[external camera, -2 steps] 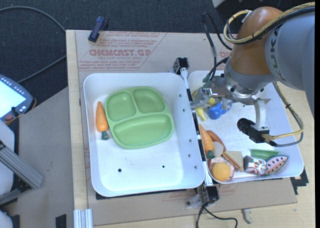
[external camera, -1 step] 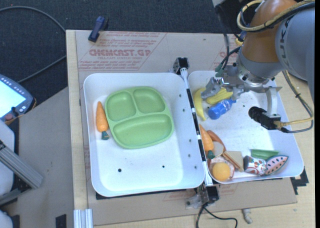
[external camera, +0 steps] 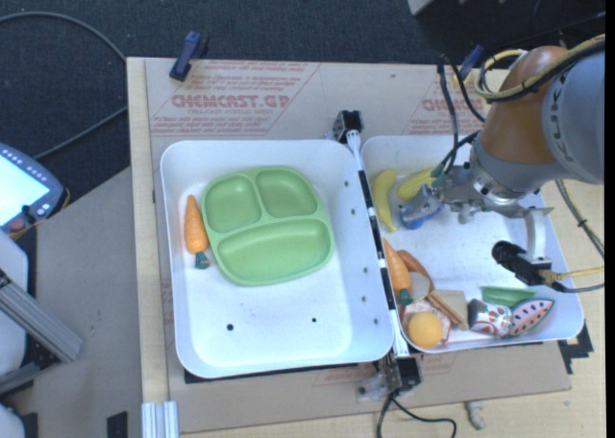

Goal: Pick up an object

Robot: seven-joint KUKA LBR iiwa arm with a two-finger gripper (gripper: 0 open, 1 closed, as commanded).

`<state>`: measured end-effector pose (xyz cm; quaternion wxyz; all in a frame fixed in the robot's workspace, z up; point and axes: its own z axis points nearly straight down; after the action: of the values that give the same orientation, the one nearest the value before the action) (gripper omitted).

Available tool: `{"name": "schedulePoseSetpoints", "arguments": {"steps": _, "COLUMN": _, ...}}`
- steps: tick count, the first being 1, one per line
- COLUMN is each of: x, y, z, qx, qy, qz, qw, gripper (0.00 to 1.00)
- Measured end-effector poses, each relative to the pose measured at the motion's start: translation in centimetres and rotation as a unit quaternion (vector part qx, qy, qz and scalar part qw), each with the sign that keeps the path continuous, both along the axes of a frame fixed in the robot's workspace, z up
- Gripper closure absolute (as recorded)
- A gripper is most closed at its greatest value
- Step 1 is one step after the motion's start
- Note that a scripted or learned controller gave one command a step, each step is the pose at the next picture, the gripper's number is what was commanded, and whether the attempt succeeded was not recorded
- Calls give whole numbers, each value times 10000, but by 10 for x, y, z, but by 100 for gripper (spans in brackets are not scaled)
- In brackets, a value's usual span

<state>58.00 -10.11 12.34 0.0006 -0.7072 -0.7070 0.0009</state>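
The left bin [external camera: 192, 330] holds a smooth green three-compartment plate [external camera: 266, 225], with a tapered orange toy carrot [external camera: 195, 225] lying just beside the plate's left edge. In the right bin [external camera: 567, 316], a curved yellow banana [external camera: 386, 198] lies at the upper left, immediately left of the gripper [external camera: 420, 204]. The gripper sits low over a small blue item [external camera: 415, 218]; whether it is parted or closed cannot be told. A second carrot [external camera: 396, 268], a round orange fruit [external camera: 427, 329] and a patterned fish-shaped toy [external camera: 524, 316] lie along the bin's near side.
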Motion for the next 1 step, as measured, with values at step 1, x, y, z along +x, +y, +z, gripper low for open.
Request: {"name": "schedulePoseSetpoints", "arguments": {"steps": 1, "x": -74, "y": -26, "z": -39, "qx": 1, "qy": -3, "qz": -5, "qw": 10000, "gripper": 0}}
